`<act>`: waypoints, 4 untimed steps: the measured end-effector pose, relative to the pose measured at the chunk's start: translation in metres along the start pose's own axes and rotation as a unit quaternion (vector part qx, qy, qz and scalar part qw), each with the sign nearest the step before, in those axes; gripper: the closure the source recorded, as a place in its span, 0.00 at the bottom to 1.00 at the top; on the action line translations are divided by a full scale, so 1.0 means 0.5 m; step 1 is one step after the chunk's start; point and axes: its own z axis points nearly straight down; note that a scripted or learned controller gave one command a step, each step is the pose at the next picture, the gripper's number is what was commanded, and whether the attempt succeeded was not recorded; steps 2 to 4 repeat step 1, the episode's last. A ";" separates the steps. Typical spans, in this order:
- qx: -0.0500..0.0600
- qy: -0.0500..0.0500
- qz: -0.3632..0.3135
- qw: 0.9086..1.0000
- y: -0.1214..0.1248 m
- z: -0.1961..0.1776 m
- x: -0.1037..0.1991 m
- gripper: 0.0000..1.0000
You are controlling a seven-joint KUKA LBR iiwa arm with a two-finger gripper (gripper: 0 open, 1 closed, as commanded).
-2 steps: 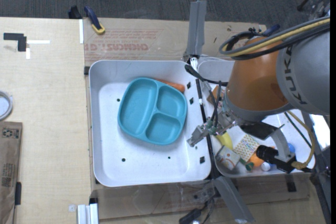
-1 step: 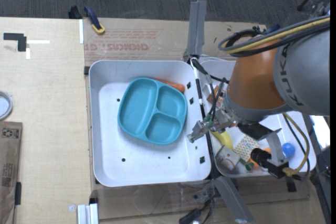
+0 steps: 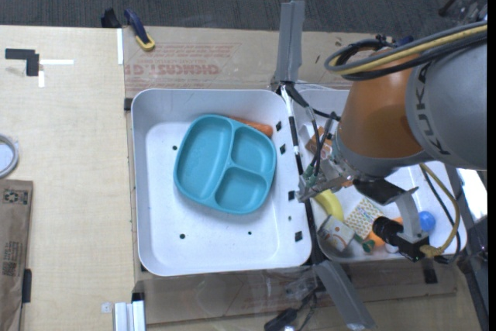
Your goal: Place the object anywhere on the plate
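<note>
plate (image 3: 225,164) in left bin (image 3: 155,244), all compartments bare, so nothing placed yet. arm (image 3: 380,120) is over right bin (image 3: 329,94), gripper (image 3: 314,184) low by its left wall, just above a yellow item (image 3: 330,202). grip state unreadable, arm body covers it; nothing seen held. likely target is the yellow item, it's nearest; card (image 3: 361,216) and blue ball (image 3: 425,222) lie near it. an orange piece (image 3: 260,126) pokes out behind the plate's far edge. judgement: pick stage; grasp, carry left, release all remain
</note>
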 end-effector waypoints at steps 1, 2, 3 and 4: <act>-0.001 0.000 -0.030 1.000 0.114 -0.075 0.077 1.00; -0.001 0.000 -0.030 1.000 0.114 -0.075 0.077 1.00; -0.001 0.000 -0.030 1.000 0.114 -0.075 0.077 1.00; -0.001 0.000 -0.030 1.000 0.114 -0.075 0.077 1.00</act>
